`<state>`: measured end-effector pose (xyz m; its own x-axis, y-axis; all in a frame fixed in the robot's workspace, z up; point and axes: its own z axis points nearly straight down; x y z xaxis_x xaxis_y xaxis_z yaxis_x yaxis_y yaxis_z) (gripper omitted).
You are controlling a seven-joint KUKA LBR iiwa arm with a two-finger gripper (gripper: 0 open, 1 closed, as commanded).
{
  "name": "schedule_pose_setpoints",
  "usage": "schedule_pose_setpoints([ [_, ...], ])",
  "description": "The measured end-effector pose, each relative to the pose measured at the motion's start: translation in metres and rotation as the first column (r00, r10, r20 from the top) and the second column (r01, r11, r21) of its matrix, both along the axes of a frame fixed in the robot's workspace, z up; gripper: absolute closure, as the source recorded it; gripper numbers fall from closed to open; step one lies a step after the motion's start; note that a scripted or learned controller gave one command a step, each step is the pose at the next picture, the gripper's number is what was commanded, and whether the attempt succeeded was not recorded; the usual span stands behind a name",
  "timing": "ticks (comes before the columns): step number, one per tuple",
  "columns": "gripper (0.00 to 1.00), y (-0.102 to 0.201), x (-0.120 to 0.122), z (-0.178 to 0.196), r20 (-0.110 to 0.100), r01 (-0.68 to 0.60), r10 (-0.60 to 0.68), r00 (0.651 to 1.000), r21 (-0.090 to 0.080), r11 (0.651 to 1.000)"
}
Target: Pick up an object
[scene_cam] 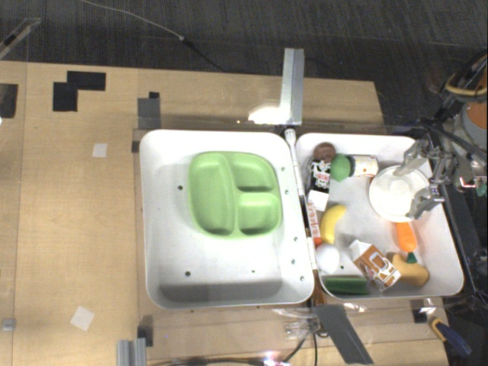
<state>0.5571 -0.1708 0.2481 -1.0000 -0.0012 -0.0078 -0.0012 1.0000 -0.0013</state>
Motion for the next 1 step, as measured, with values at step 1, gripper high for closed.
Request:
schedule_pose_setpoints([
  [1,0.00,-0.0098,-0.0416,-0.1270,0.005,-0.168,0.168,0.986,-0.004,0.986],
])
